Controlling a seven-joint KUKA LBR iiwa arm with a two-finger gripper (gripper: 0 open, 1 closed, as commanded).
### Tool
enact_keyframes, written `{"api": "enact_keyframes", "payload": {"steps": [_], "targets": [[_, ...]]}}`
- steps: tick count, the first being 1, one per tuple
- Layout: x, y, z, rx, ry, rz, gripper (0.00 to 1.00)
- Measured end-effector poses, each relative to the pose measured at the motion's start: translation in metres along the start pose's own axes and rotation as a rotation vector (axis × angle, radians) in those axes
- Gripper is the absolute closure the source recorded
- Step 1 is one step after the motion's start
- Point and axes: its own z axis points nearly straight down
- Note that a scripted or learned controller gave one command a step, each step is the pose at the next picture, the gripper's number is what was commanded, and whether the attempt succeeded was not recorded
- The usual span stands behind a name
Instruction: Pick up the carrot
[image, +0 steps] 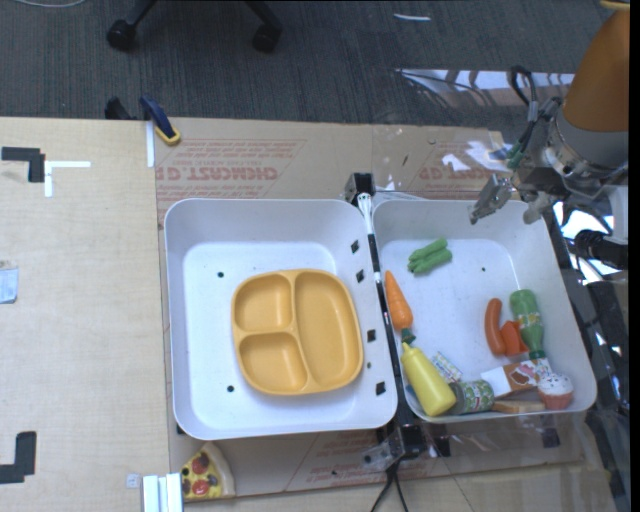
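Carrot (397, 301): small orange toy, tapered, lying flat on the floor of the right bin (470, 290), right of frame centre. It sits just beside the bin's left wall, long axis running near top to bottom of the frame with a slight tilt. Its lower end is near the yellow bottle (427, 379).

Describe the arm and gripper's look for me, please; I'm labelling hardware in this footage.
An orange band curves above a grey wrist section at the upper right. Black cables loop beside it. The gripper is dark grey metal with two slim fingers, and small teal-green details show near its mount.
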Motion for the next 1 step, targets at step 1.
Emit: {"api": "enact_keyframes", "payload": {"steps": [1], "targets": [[0.0304,0.0286,-0.1993,-0.001,-0.002,0.179,0.0]]}}
